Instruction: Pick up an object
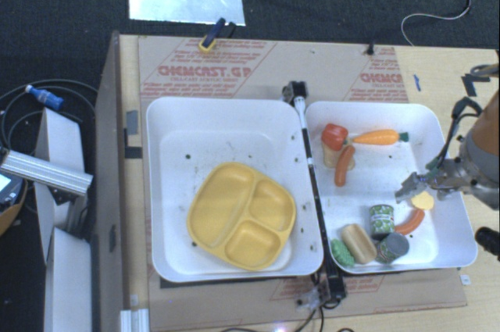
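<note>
Nearest you, along the front wall of the right bin [451,248], you have a tight cluster: a green piece [341,251] in the corner, a bread roll [358,242] against it, and a grey can [393,247] lying on its side just beside the roll. A green-labelled can [381,219] stands upright right behind them, with a small orange sausage [410,222] touching its right side. A yellow round piece [423,201] lies just beyond that sausage.

In the left bin [168,166] a yellow divided plate [241,214] sits slantwise toward the front, well apart from everything else.

The jaws [418,186] hang over the right bin's right side, just above the yellow round piece, pointing left. You cannot tell how wide they stand, and nothing shows between them. The arm [478,158] comes in low from the right edge, across the bin's rim.

Farther back in the right bin, a brown sausage [344,165] lies upright in the view, touching a red tomato [334,137]. A carrot [377,138] lies crosswise beside the tomato, near the back wall.

Both bins rest on a cardboard sheet [234,65] covering the worktop.
</note>
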Controlling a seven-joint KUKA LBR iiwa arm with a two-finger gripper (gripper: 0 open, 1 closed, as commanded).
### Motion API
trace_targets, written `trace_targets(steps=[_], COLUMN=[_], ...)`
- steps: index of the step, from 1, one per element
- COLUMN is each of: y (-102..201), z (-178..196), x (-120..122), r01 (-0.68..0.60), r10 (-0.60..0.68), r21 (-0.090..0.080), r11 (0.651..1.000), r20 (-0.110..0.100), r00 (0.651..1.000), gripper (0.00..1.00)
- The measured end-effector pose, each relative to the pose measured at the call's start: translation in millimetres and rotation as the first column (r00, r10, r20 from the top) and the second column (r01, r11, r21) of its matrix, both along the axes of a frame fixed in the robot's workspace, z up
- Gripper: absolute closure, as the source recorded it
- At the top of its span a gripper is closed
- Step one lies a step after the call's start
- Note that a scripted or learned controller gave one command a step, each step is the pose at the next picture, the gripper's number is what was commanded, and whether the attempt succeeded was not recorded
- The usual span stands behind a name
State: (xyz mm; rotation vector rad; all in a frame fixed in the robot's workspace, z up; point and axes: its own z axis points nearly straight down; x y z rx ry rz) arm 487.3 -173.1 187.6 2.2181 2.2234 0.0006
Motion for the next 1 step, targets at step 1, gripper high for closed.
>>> trace_targets(steps=[1], y=[66.5], z=[-19.7], x=[59.9], r01=[-0.002], r10=[0.002], r21=[0.001], r11=[1.0], r20=[0.001], r00=[1.0], gripper=[0.0])
